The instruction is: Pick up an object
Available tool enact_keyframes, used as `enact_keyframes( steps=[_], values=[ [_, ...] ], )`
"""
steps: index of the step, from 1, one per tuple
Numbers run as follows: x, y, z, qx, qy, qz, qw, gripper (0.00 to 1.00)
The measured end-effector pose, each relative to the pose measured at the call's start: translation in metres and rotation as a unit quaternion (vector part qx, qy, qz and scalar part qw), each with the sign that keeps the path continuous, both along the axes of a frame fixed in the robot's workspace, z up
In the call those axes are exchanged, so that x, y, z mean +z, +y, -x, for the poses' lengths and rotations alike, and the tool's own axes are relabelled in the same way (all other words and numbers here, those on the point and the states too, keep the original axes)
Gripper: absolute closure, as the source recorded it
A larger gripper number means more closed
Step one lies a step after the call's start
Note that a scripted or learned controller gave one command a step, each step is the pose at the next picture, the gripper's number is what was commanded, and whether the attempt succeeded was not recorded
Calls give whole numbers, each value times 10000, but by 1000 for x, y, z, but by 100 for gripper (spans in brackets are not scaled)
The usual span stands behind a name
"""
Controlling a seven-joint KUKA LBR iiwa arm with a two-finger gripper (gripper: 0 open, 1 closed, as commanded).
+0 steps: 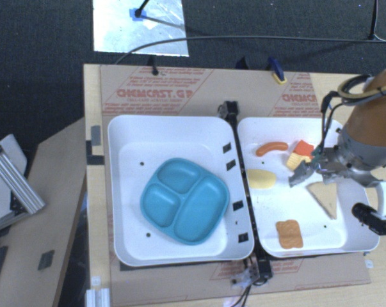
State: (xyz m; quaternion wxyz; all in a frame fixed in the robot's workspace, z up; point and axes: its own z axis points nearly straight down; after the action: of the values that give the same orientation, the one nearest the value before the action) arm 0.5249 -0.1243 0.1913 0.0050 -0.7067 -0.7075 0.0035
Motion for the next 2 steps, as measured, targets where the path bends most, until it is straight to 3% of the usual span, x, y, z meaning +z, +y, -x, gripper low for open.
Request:
enact_keyframes(
  steps=[1,2],
  values=[
    [6,0,-3,14,-64,10,10000,0],
    [-37,-2,1,3,-45,6,10000,0]
  ],
)
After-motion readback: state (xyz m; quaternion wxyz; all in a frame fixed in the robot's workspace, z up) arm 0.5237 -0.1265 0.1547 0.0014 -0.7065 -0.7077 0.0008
